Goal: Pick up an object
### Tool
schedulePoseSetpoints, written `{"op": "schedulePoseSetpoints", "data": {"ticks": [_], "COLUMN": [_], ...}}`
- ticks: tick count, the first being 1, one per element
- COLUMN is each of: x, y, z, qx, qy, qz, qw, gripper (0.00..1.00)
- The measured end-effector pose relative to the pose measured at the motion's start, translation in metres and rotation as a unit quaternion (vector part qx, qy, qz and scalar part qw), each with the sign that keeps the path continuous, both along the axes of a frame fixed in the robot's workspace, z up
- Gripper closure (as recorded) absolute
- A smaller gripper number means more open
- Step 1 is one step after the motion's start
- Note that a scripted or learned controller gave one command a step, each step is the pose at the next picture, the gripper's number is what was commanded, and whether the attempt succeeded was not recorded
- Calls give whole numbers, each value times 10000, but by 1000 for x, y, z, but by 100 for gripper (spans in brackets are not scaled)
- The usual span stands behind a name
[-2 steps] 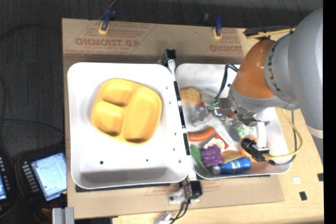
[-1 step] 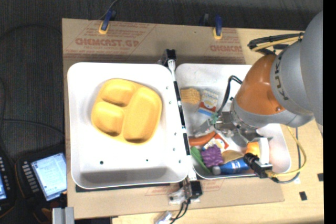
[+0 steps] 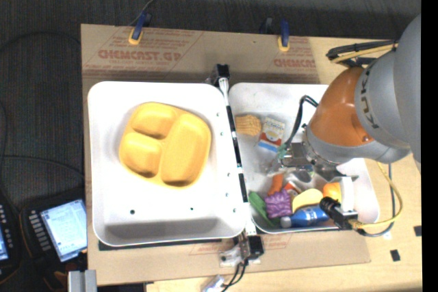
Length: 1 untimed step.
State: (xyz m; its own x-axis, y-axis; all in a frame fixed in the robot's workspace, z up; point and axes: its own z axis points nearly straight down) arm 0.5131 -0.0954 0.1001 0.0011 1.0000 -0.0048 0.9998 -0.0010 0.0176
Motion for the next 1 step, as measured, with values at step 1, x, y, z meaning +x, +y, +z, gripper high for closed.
{"op": "schedulePoseSetpoints", "data": {"ticks": [1], "x": [14], "y": [56], "z": [97], "qx": [22], "qy": [77], "qz": [13], "qw": [10000], "gripper": [100]}}
